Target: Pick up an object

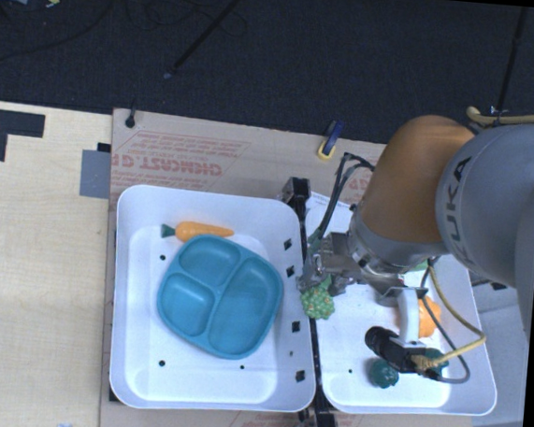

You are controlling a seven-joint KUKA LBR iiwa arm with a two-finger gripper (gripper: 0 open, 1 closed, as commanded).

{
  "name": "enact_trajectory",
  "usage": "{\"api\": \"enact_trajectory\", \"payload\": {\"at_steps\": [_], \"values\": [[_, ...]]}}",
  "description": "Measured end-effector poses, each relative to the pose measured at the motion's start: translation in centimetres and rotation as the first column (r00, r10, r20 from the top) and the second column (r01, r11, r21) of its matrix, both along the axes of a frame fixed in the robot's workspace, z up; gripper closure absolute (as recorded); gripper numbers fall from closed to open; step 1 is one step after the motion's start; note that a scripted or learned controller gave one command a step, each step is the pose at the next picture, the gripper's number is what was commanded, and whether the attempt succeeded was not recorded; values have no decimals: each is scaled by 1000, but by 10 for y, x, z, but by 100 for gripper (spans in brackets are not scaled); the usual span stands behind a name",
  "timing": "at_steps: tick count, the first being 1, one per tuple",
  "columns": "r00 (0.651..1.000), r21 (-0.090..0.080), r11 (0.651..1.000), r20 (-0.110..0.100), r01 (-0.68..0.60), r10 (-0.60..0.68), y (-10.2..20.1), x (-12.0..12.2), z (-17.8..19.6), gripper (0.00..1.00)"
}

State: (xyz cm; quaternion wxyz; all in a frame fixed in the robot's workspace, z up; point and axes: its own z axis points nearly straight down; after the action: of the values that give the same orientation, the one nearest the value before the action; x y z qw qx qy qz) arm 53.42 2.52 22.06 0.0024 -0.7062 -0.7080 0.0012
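Note:
My gripper (319,283) reaches down from the grey arm over the left edge of the right bin (475,392). A bumpy green toy like a broccoli floret (317,303) sits right at its tips, between the fingers, and overlaps the dark divider between the bins. Left of it, in the left bin (131,354), lie a blue divided plate (221,294) and, just behind the plate, an orange carrot (202,233).
In the right bin a small teal object (384,374) lies near the front wall, and an orange piece (430,314) shows partly under the arm. The arm's bulk hides the back of the right bin. Brown cardboard lies under both bins.

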Motion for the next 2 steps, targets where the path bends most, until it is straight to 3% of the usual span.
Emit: {"api": "enact_trajectory", "payload": {"at_steps": [2], "values": [[1000,-2,1000,0,4,-4,-7,-10,1,100]]}}
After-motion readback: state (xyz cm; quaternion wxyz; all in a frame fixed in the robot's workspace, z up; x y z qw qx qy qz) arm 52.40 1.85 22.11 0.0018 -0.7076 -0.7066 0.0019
